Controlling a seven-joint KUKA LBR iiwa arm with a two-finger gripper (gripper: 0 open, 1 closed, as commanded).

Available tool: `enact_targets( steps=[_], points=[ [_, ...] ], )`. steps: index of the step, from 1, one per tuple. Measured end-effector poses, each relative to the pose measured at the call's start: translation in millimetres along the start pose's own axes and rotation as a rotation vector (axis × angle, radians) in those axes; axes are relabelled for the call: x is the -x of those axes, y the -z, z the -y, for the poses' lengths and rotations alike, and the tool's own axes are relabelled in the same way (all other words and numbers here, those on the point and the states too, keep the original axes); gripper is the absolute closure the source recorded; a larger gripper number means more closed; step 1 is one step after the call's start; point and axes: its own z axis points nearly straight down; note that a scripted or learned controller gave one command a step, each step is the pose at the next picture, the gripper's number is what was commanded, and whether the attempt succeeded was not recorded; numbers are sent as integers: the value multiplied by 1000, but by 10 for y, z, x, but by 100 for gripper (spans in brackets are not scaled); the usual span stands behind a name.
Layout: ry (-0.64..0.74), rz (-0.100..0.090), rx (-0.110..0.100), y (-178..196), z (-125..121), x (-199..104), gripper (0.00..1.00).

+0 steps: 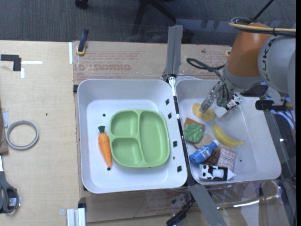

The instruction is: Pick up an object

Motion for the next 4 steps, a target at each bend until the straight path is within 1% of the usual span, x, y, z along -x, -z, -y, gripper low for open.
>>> enact_targets(
  steps=[1,2,3,4],
  points=[
    [0,0,0,-2,-1,-2,0],
    [-349,-4,-2,-107,192,183,0],
    [-616,-5,-4,-107,-91,70,0],
    [-760,-7,-5,-113,183,-305,0]
  ],
)
